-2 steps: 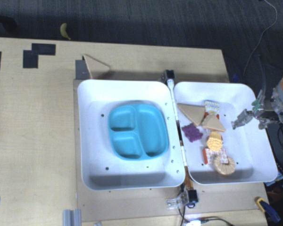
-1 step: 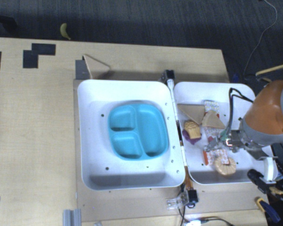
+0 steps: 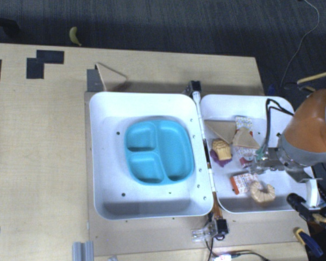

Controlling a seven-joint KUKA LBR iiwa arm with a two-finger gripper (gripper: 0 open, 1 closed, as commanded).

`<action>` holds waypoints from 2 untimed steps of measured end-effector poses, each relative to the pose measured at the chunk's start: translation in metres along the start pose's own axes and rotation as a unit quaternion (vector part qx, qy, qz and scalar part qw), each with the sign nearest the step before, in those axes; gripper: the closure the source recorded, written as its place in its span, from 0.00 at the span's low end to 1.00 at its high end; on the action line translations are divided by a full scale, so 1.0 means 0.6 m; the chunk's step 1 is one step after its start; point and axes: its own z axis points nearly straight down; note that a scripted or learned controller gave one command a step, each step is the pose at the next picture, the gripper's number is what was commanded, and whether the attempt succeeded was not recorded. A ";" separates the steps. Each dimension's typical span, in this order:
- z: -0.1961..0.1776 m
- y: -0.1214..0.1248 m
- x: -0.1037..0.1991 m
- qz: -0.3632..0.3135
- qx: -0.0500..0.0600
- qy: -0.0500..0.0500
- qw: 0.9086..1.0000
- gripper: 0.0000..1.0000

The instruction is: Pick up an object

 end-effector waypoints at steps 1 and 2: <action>-0.126 0.152 0.166 -0.001 0.006 0.002 1.000 1.00; -0.125 0.151 0.164 -0.001 0.007 0.002 1.000 0.00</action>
